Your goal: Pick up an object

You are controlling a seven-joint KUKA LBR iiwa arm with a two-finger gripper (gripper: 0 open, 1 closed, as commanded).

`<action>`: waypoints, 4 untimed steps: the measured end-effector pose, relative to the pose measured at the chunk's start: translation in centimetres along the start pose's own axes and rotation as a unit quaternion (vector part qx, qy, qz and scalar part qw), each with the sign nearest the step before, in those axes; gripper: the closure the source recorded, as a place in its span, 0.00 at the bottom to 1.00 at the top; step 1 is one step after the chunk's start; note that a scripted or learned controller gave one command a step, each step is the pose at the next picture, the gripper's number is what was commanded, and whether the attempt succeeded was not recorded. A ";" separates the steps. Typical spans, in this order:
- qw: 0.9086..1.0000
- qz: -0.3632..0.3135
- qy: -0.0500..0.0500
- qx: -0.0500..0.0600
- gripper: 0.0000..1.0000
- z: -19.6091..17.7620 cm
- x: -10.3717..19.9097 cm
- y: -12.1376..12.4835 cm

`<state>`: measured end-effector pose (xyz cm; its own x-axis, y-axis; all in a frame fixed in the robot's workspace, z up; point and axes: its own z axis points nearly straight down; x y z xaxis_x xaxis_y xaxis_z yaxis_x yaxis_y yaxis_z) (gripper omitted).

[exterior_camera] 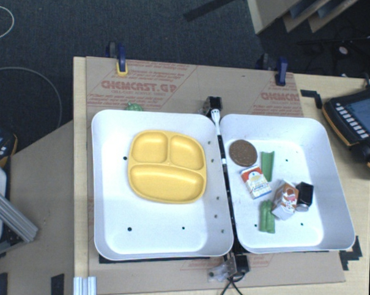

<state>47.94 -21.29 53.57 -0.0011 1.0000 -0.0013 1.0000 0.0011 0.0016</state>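
The right bin [330, 181] holds several small objects. A brown round disc [242, 152] lies near its upper left. Below it rests a small red and white carton [256, 182]. A green strip [267, 165] lies beside the disc, and a second green piece [266, 216] lies lower down. A red and white packet [285, 199] touches a small black block [304, 195]. The left bin [108, 220] carries a yellow divided plate [167, 166] with three compartments.
Both bins sit on a cardboard sheet [175, 82] held by two clamps at the back edge. A black and orange tablet device [356, 118] lies on the bench at the far right. A cable [234, 286] runs off the front edge.
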 end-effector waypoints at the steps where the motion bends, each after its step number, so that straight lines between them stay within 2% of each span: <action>1: 1.000 0.000 0.000 0.001 1.00 0.0 1.6 0.0; 2: 1.000 0.000 0.001 0.001 1.00 0.0 2.9 0.0; 3: 1.000 0.002 -0.001 -0.001 1.00 0.0 -1.3 0.0; 4: 1.000 0.000 0.000 0.000 1.00 0.0 0.2 0.0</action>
<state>47.95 -21.05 53.57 -0.0012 1.0000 -0.0011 1.0000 0.0012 0.0017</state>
